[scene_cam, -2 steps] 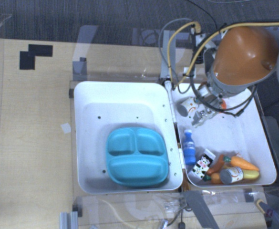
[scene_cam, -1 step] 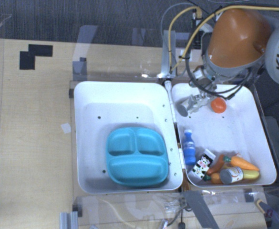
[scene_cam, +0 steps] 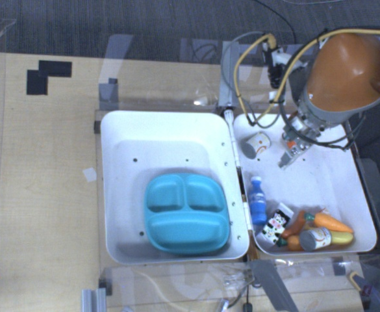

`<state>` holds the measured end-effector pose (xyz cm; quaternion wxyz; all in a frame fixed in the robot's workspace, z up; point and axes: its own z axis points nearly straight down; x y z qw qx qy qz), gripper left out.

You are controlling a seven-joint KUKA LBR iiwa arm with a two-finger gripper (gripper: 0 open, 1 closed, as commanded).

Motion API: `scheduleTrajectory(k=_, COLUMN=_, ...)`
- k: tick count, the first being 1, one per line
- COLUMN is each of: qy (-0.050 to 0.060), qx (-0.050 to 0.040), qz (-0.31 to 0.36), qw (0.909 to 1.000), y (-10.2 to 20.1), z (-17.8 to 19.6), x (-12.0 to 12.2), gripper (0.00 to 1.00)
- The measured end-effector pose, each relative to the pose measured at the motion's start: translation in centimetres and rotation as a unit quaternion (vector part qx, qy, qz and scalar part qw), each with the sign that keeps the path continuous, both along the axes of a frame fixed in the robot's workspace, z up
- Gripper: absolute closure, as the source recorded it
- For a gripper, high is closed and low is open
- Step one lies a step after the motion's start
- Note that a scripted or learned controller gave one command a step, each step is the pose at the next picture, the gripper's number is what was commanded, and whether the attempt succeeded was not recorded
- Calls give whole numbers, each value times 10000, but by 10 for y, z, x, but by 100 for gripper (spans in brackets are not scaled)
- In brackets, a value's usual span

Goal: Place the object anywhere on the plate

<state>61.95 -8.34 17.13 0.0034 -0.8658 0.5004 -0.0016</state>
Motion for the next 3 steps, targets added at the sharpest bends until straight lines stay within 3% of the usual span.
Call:
scheduleTrajectory(k=1, qy=-9, qx=-5, qz=1543, qw=9880, y=66, z=14, x=-17, gripper=100)
scheduleTrajectory(k=2, qy=-32, qx=-16, qz=3136, qw=9495, y=59, z=15, x=0, gripper=100)
scheduleTrajectory(k=3, qy=-61, qx=-39, qz=4122, qw=9111, y=36, z=39, x=-33, gripper=100)
